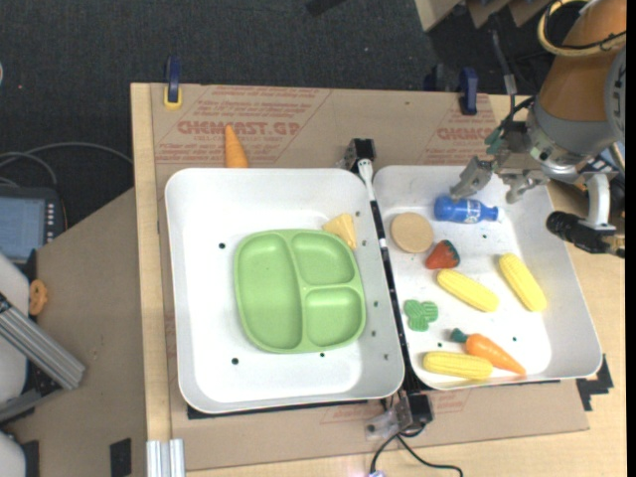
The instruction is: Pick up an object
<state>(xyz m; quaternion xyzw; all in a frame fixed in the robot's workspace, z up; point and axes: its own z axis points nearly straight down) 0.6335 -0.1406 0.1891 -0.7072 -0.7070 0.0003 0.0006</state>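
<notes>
The blue bottle point(465, 210) lay on its side at the right bin's point(571, 336) twelve o'clock. Just above it hung the gripper point(497, 179), fingers spread wide, holding nothing. A tan disc point(411, 233) sat at the bottle's eight o'clock, a strawberry point(443, 255) at its six.

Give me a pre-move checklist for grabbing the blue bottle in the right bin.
1. Blue bottle lying in the right bin, unobstructed from above: ok.
2. Gripper near the bottle, above the bin's far edge: ok.
3. Jaws spread with nothing between them: ok.
4. Neighbours clear: tan disc and strawberry lie apart from the bottle: ok.
5. Gripper centred over the bottle: not ok, it sits up and to the right.
6. Height above the bottle: cannot tell.
</notes>
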